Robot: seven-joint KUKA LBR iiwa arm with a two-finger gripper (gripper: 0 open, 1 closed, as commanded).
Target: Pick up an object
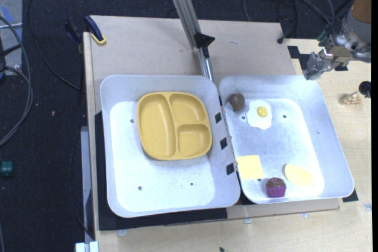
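I have the gripper [312, 66] parked outside the right bin [331, 144], just past its far right corner, over the bench [147, 38]. Jaw state: can't tell from this angle; nothing seen between them.

Candidates, all in the right bin:
- Fried-egg toy [259, 114], near far edge, approx. centre. Flat, likely rigid plastic, light. Low profile, so poor purchase; a grip across the raised yolk is the only option I see.
- Brown ball [237, 101], far left corner, just beside the egg, close to the bin wall. Round, may roll; wall limits jaw clearance.
- Yellow square block [250, 166], left edge, toward near side. Looks flat and thin; hard to get under.
- Purple cupcake toy [276, 187], near edge. Tallest item, prob. light, stiff. Best pick in my judgement: close across the sides at mid-height.
- Pale yellow wedge [298, 174], near right corner, just beside the cupcake. Smooth, possibly slippery.

Left bin [118, 186] carries a yellow divided plate [175, 126], centred toward the far side. Wide, thin rim; not a good target.
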